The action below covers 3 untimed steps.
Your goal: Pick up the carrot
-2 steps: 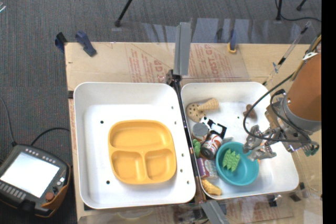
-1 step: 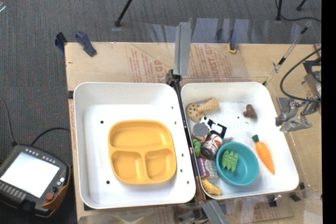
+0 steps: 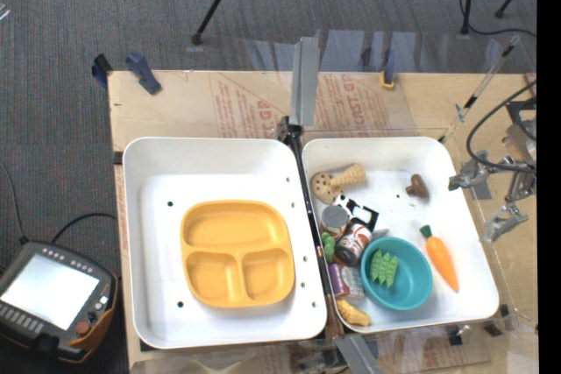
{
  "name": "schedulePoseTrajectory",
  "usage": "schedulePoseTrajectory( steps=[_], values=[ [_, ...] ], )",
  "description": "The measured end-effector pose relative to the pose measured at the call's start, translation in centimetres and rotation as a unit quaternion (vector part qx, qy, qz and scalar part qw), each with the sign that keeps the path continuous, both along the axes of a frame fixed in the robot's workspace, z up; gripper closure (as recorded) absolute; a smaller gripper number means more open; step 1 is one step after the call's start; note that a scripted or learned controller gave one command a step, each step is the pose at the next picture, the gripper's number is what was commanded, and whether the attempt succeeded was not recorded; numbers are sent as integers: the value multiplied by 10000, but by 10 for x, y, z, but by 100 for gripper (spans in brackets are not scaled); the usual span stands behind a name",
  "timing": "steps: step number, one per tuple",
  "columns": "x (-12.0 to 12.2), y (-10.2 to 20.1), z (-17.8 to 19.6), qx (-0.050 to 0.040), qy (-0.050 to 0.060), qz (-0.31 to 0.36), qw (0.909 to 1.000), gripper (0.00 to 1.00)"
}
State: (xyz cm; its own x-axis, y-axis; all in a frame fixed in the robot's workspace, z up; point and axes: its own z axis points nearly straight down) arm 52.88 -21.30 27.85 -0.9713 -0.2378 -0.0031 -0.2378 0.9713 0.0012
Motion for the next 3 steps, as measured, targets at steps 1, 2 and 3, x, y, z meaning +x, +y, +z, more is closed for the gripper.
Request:
schedulePoseTrajectory(
  steps=[1,2,3],
  values=[
    [-24,2,-114,33,81,-181,9998,0],
    [-44,2,-195,19,56,-473,9989,0],
    [-41,3,-182,14,14,-449,9990,100]
  ],
)
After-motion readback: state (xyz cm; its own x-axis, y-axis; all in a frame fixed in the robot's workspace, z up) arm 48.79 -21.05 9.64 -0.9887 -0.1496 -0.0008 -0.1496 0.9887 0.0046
